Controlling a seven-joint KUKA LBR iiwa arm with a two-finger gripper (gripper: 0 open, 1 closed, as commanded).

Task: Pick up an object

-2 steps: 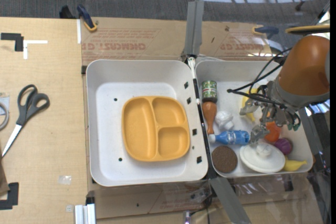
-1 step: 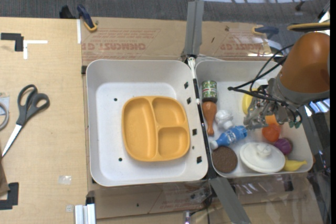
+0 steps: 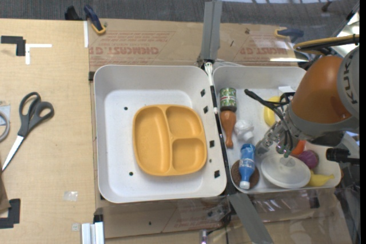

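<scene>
My gripper (image 3: 277, 142) hangs low in the right bin (image 3: 257, 72), below the orange band of my arm (image 3: 320, 94), which reaches in from the right. The metal parts at its tip are small and blurred against the clutter, so I cannot tell how far it stands apart, nor whether it has hold of anything.

Just under it and to the right lies a white round dish (image 3: 286, 174), with a clear stem-like piece standing on it. Right of that sit a purple round object (image 3: 309, 158), a bit of orange just above it, and a yellow banana-shaped piece (image 3: 322, 179) at the bin's lower right corner. Left of my gripper lies a blue bottle (image 3: 246, 164) with a white cap, resting over a dark brown disc (image 3: 235, 171). Above the bottle there is a white crumpled object (image 3: 244, 130), and further left a brown bottle-shaped toy (image 3: 228, 123) with a green label near its top. A yellow object (image 3: 270, 115) lies partly behind my wrist, with a black cable crossing it.

The left bin (image 3: 114, 140) holds a yellow divided plate (image 3: 169, 139). On the bench (image 3: 51, 180) to the far left lie scissors (image 3: 26, 123).
</scene>
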